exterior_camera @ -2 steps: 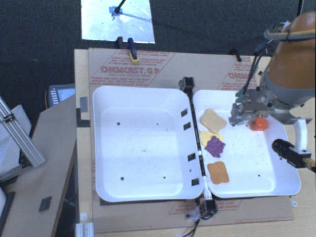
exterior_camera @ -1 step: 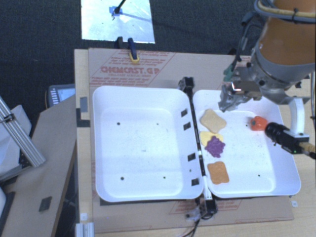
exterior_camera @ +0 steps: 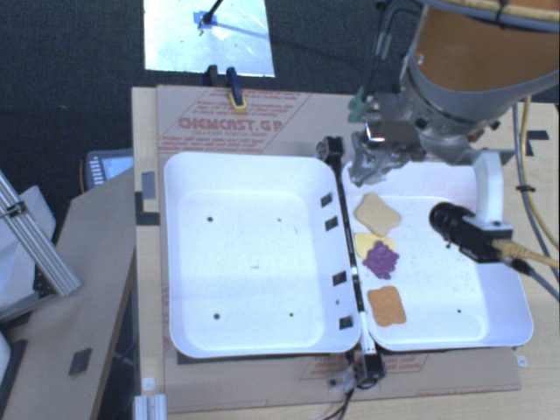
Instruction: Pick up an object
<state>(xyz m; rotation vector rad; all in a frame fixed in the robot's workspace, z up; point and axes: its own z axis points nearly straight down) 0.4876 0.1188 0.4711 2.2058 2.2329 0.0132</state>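
Jaws: can't tell how they stand, the gripper (exterior_camera: 372,166) is a blur of grey metal under the wrist, and you can't see anything held in it. It sits over the back-left corner of the right bin (exterior_camera: 455,322), near the divider btwn the 2 bins.

Obj's you've got in the right bin, all along its left side: a tan bread slice (exterior_camera: 378,213) just in front of the gripper, apart from it; a yellow piece (exterior_camera: 362,246) partly under a purple grape bunch (exterior_camera: 381,259); an orange-brown slice (exterior_camera: 387,305) nearer the front edge. A black cylinder w/ cable (exterior_camera: 464,228) hangs off the white bracket over the right part of that bin.

Left bin (exterior_camera: 249,252): you see only bare white floor w/ dark specks.

The arm (exterior_camera: 481,42), orange band and grey, fills the top right.
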